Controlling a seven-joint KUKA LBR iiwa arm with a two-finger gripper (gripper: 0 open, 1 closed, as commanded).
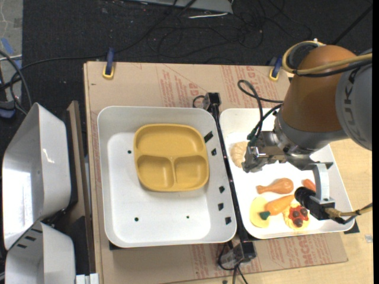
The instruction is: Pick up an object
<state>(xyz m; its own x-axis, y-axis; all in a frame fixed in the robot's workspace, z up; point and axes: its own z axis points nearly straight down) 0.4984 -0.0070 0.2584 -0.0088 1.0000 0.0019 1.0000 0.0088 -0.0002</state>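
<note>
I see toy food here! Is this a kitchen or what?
Probably a robot lab, not a kitchen. A robot arm reaches over two white bins, the bench is clamped board, and cables trail across the dark floor.

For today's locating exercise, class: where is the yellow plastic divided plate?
The yellow plastic divided plate lies in the left white bin, toward its upper middle, across the divider from the bin holding toy food.

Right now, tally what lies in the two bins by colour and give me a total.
Yellow-tan: 1, the divided plate in the left bin.
Cream: 1, a lumpy toy food in the right bin.
Orange: 2, the toy drumstick and the toy carrot.
Yellow: 1, a flat disc.
Red and yellow: 1, a small mixed piece.
Total: 6.
</note>
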